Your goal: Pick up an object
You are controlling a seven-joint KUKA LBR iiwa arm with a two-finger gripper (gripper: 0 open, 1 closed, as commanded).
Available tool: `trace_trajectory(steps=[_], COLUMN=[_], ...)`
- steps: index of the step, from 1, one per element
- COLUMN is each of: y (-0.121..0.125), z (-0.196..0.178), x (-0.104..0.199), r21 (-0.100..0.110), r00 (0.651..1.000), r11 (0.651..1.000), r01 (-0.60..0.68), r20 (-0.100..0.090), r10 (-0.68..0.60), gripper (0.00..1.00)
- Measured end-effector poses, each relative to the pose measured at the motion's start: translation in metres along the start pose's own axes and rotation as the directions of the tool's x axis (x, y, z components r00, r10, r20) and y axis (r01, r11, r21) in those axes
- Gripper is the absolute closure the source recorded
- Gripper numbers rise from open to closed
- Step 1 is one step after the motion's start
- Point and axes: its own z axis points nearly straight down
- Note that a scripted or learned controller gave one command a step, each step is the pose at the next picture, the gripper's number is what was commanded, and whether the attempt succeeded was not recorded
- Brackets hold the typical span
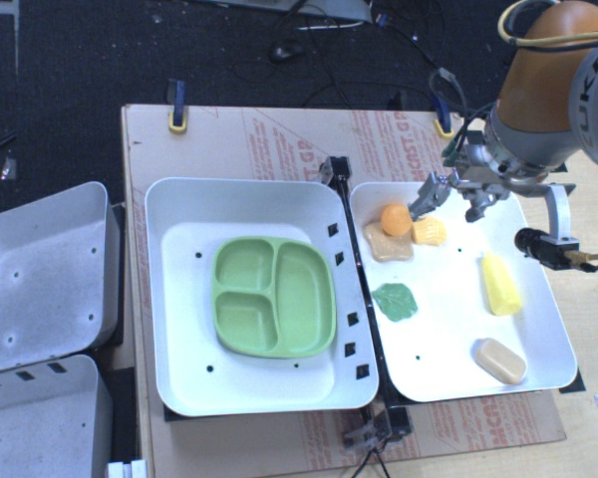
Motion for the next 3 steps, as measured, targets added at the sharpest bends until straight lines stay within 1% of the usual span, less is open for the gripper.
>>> trace_trajectory(steps=[1,2,3], y=[0.002,-0.006,-0.012], z=[-0.008,0.048,0.093], x=[0.0,-0.004,-0.003], r21=[-0.013,-0.011,-0.01], r00=[1.0,1.0,1.0], r11=[1.0,1.0,1.0], r01=[0.002,0.0,0.0], r20=[0.001,0.001,0.0], r10=[-0.002,0.0,0.0], gripper=[0.0,0.0,0.0])
